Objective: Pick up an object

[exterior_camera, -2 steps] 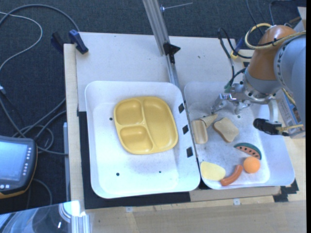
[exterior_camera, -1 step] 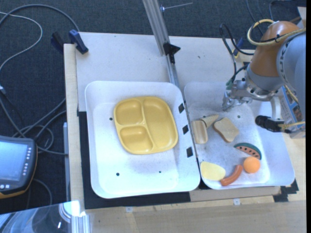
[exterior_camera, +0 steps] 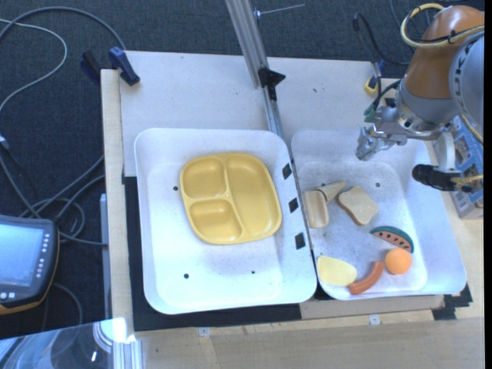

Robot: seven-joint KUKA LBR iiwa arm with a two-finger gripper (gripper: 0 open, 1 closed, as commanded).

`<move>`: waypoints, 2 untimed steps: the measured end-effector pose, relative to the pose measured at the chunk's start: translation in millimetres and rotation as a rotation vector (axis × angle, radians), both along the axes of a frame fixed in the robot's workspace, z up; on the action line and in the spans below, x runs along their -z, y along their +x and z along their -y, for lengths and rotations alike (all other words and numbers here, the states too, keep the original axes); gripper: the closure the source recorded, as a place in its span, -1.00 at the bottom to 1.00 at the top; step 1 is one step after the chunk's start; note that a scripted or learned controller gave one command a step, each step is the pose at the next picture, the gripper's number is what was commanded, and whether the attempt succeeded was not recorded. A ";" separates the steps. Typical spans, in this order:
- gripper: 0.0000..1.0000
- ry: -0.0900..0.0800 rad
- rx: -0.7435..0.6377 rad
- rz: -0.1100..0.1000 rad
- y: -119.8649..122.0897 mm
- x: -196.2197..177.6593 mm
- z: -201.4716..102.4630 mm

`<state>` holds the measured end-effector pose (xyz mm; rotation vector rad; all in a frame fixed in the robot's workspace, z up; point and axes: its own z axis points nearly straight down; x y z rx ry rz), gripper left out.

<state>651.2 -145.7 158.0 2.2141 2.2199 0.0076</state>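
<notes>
Two-finger metal gripper [exterior_camera: 369,146] over right white bin [exterior_camera: 430,206]; finger spread: cannot tell.
Descend straight onto tan toy bread slice [exterior_camera: 358,204], clear of neighbours.

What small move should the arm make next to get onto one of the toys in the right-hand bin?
Probably shift the gripper down the image toward the bread slice before descending. It now hangs over the right bin's far edge, apart from every toy, and the bread slice lies nearest, with some bare floor around it.

Robotics lab: KUKA arm [exterior_camera: 442,60] upper right, white bins [exterior_camera: 165,283] on bench, loose cables [exterior_camera: 31,198] + teach pendant [exterior_camera: 23,264] at left.
</notes>
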 end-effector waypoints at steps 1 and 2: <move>1.00 -0.001 0.001 0.002 4.1 -65.8 1.4; 1.00 0.000 0.001 -0.004 5.0 -63.9 1.1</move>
